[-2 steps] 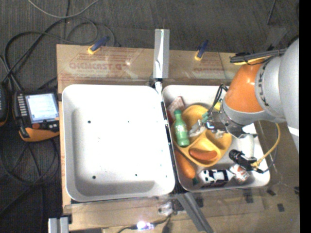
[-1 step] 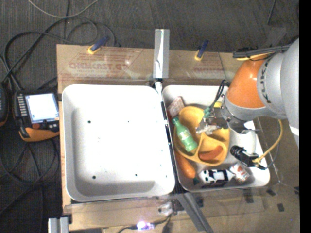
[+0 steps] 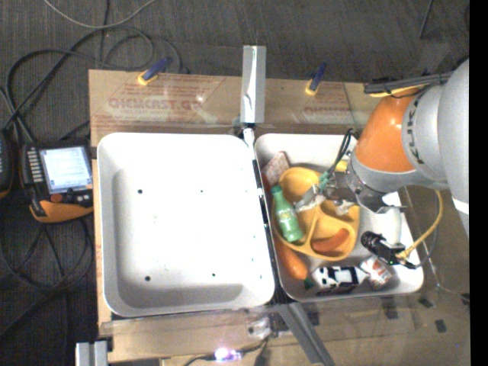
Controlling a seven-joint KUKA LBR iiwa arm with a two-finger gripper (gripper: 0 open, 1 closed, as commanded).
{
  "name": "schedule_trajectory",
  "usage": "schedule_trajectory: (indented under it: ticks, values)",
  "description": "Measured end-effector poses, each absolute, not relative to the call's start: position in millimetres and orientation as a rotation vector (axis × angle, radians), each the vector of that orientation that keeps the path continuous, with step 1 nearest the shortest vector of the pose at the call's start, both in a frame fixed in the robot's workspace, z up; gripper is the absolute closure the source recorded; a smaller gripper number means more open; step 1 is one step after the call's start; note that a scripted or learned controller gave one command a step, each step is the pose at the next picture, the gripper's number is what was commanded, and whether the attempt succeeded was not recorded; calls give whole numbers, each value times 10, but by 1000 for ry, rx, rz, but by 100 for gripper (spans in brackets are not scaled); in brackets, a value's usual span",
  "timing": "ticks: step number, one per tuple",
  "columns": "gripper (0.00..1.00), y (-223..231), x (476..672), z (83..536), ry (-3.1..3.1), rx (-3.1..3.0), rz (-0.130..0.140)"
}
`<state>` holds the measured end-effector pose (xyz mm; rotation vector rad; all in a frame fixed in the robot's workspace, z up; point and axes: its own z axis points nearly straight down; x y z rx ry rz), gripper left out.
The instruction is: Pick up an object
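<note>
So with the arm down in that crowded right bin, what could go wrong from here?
The gripper sits among tightly packed things: the green bottle lies against the yellow bowl, so the fingers may nudge both and grasp neither. The round yellow object could roll away. The arm's own cable loops near the bin's right wall.

The grey arm (image 3: 450,128) reaches in from the right, its orange band (image 3: 385,139) just above the wrist, which bends downward. The gripper (image 3: 324,191) hangs low beneath the band, pointing leftward.
</note>
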<state>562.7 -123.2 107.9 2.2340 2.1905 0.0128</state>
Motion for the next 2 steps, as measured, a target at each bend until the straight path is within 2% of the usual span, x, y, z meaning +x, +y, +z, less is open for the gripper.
schedule_trajectory:
  ticks: [1, 2]
  values:
    - [0, -1056, 5516, 956, 2203, 2194, 16]
    - [100, -1091, 5568, 1109, 2186, 2185, 33]
